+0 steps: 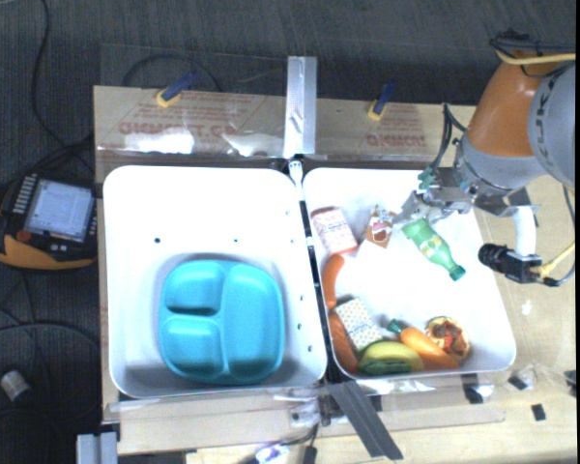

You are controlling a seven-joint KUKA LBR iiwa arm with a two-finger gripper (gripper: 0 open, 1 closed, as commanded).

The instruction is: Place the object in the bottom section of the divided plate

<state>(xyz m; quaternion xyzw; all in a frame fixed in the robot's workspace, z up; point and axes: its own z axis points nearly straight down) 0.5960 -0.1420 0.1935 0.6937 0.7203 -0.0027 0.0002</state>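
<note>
You had the gripper (427,211) pinching the green bottle (434,244) by its top over the right bin (498,332), so carrying it level to the blue divided plate (220,319) looked wisest.

A robotics lab — white bins (203,187) on a taped cardboard-covered bench (213,114), loose cables (29,8), a teach pendant (48,216).

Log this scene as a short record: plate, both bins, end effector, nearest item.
plate: blue divided plate, in the left bin, nothing on it
right bin: holds toy food, mostly along its near edge
end effector: over the right bin's far side
nearest item: green bottle, right at the end effector, grasp unclear
</note>
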